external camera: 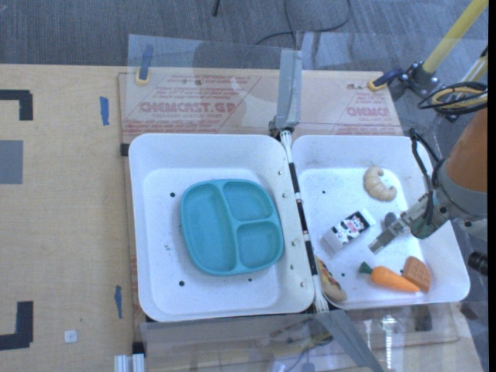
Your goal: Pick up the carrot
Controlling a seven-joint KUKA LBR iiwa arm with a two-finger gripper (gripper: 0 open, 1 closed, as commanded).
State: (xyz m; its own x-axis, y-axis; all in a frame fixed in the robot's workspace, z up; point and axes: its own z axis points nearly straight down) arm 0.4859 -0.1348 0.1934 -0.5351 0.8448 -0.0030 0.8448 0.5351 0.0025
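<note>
The carrot (391, 279), orange with a green top pointing left, lies near the front of the right bin (341, 155). My gripper (386, 232) hovers just above and behind it, reaching in from the right over the bin's middle. It stands open, its two grey fingers (380, 243) apart with nothing between them. The carrot is apart from the gripper and lies flat on the bin floor.
A brown waffle piece (417, 272) touches the carrot's right end. A small black-and-white carton (347, 230) lies left of the gripper, a croissant (380, 183) behind it, a bread item (332, 282) at the front left corner. The left bin (155, 177) holds a teal divided plate (231, 225).
</note>
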